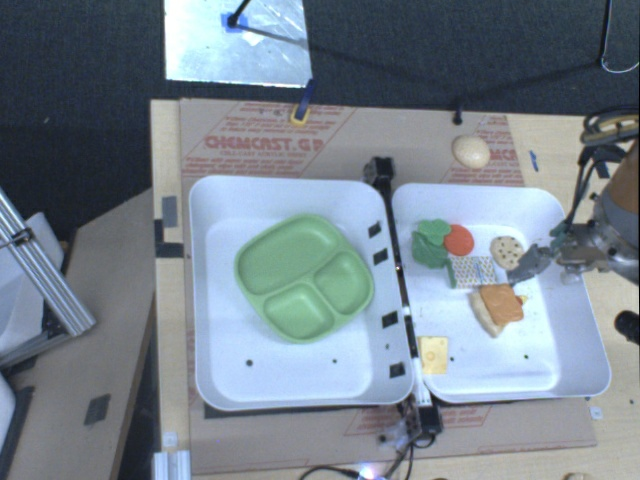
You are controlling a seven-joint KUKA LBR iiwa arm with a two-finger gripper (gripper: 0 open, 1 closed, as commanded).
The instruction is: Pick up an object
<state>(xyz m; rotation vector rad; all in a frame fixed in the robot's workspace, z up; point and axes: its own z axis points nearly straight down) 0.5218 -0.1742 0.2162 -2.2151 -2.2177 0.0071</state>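
Observation:
The right bin [570, 368] holds several toy foods: a green broccoli piece [431, 243], a red tomato [459, 240], a chocolate chip cookie [507, 251], a speckled square sponge-like piece [471, 270], an orange and tan sandwich piece [498, 309] and a yellow cheese square [433, 354]. My gripper [527, 265] reaches in from the right, hanging over the bin just right of the cookie and above the sandwich piece. I see nothing between its fingers.
The left bin [215, 358] bears a green divided plate [304, 277]. A beige egg-like ball [471, 151] lies on the cardboard behind the right bin. Black clips line the divider between the bins [395, 298]. A metal sheet [238, 28] lies at the back.

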